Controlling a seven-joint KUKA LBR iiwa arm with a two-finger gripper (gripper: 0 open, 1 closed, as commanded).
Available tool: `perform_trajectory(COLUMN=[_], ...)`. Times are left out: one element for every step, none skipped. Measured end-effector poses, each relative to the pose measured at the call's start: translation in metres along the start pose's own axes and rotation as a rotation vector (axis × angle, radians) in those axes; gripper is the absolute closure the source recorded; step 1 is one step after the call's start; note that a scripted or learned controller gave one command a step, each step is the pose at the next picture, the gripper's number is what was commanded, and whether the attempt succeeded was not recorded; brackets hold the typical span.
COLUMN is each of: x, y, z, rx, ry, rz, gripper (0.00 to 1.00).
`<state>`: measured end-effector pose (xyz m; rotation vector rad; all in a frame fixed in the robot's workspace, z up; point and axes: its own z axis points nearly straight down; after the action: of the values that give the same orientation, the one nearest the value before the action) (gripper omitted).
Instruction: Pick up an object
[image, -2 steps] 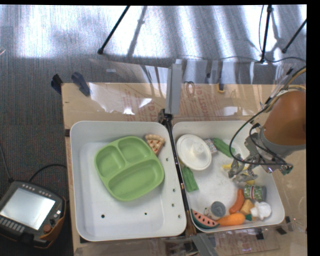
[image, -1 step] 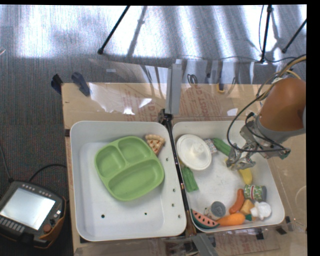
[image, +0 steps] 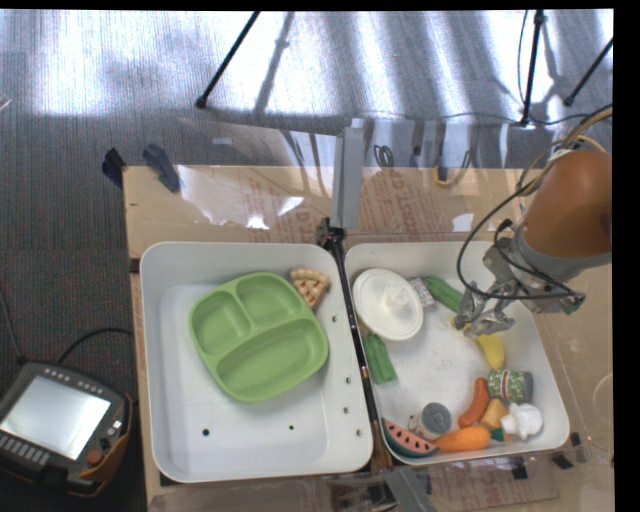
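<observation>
The tool (image: 484, 320) hangs low in the right bin (image: 553, 385), just above a yellow banana (image: 491, 349) that lies near the bin's right wall — whether it is apart or together I cannot tell. The banana looks like a light, stiff, smooth plastic toy, likely to slip, so taking it across its narrow middle seems best. The arm (image: 565, 210) reaches in from the right and bends down steeply at the wrist, cables looping beside it — the left bin (image: 165, 400) with its green tray (image: 258, 335) lies well apart.
</observation>
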<state>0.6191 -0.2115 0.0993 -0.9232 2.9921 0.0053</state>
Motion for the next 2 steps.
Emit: perform_trajectory(x=[-0.0046, -0.0029], y=[0.024, 0.0254], z=[-0.0984, -0.0934], rx=[0.008, 0.001], ry=[0.0, 0.006], rz=[0.173, 0.174], gripper=[1.0, 0.0])
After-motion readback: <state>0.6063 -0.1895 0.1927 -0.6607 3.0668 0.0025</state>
